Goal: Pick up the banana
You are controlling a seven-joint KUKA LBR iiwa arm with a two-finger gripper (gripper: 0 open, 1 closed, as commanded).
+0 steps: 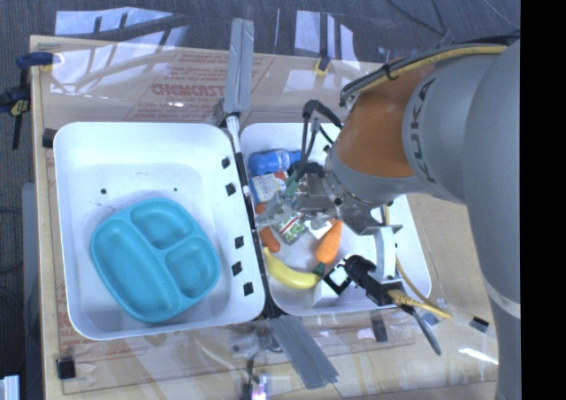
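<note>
Banana (290, 273) lies at front-left of right bin (416, 252), w/ orange carrot (328, 242) just beside it, packets and blue bottle (268, 162) behind. Tool (296, 205) is over the clutter mid-bin, apart from banana; can't tell its state. Left bin (75, 150) holds blue divided plate (155, 257).

Arm (460, 115): fat rounded grey casing, glossy, white "KUKA" lettering on the link just above the tool. Orange band (376, 137) wraps the wrist directly above the tool (301, 208). Tool is a cluttered metal-and-black assembly. Black cables loop off its top; a yellow-tan cable (424, 57) runs along the grey link.
</note>
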